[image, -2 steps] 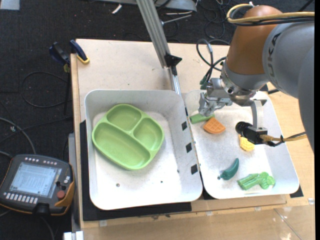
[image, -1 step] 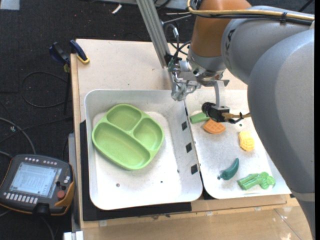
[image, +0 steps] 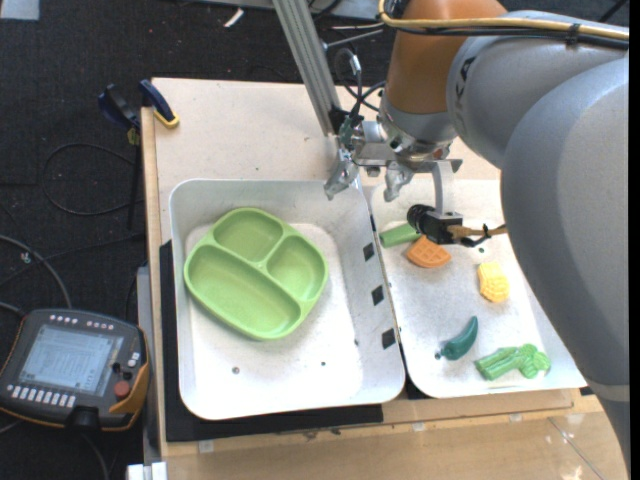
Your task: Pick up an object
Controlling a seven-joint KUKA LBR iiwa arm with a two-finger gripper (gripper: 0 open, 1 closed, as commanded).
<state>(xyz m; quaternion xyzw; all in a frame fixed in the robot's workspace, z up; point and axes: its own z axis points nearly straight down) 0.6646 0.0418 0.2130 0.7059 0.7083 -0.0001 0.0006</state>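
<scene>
Nearest the camera, well short of the fingers (image: 339, 178) and off to their right in your view, you have one light green toy (image: 512, 361) in the right bin (image: 432, 303). Its long axis runs across the bin, with the knobbly end pointing right. Just beyond it is one dark green piece (image: 460, 339), curved, its long axis slanting from near-left to far-right. Closer to the fingers is one yellow piece (image: 492, 281), with its long axis running near to far. Next is one orange piece (image: 428, 254), roundish, so you can't give it a clear direction. Touching its far-left edge is one green stick (image: 397, 234), the closest thing to the fingers. It lies crosswise, and its left end reaches the bin's inner wall. That makes five small things, one of each, all in the right bin and all lying loose.

To the left of the fingers and nearer the camera, the left bin (image: 300, 373) holds one green plate (image: 256, 271) with three compartments. Its long axis slants from far-left to near-right.

Farthest back, the gripper (image: 367, 182) hangs above the far end of the divide between the two bins. Its fingers are spread apart with nothing between them, and they are clear of every object.
</scene>
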